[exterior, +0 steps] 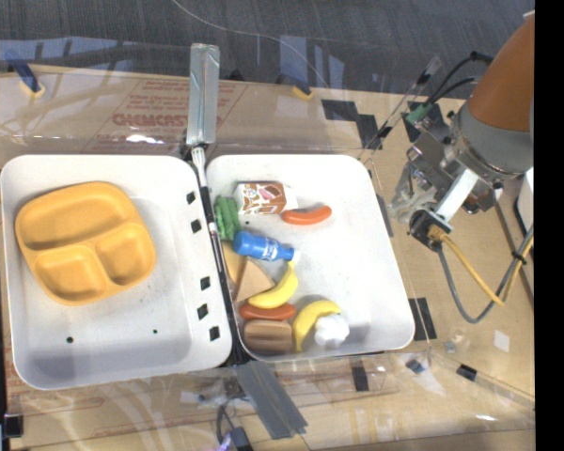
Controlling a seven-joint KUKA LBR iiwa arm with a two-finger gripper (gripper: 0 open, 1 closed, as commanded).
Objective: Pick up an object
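The right bin [376, 252] holds a pile of toy food along its left side. At the top lie a brown-and-white carton [261, 197] and a red sausage [306, 216]. Below them are a blue bottle [261, 246], a green piece [227, 219] and a tan wedge [251, 276]. Two yellow bananas [276, 291] [313, 317], a brown bun [268, 334] and a small white object [333, 330] sit near the front. My gripper [421, 205] hangs outside the bin, just past its right rim, with nothing seen in it.
The left bin [103, 336] holds a yellow divided plate [85, 241]. A metal bar [202, 97] stands behind the wall between the bins. Cables [470, 275] trail over the bench to the right of the right bin.
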